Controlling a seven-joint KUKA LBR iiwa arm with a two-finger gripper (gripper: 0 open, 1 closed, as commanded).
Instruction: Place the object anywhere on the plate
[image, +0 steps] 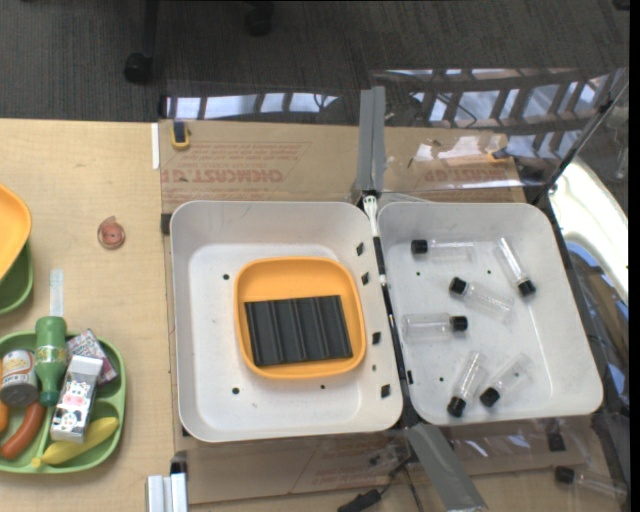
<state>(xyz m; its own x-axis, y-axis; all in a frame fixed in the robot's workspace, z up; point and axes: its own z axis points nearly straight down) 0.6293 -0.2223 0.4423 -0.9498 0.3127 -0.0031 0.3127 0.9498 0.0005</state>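
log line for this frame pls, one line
stage: pre-pick | orange plate: left bin, holds dark ridged insert | clear black-capped vials: loose in right bin | placed on plate: none yet

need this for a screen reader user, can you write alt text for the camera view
Two shallow white bins sit side by side on a bench: the left bin holds an orange plate with a dark ribbed insert, and the right bin holds six clear vials with black caps, scattered. A green tray of toy food sits at far left.
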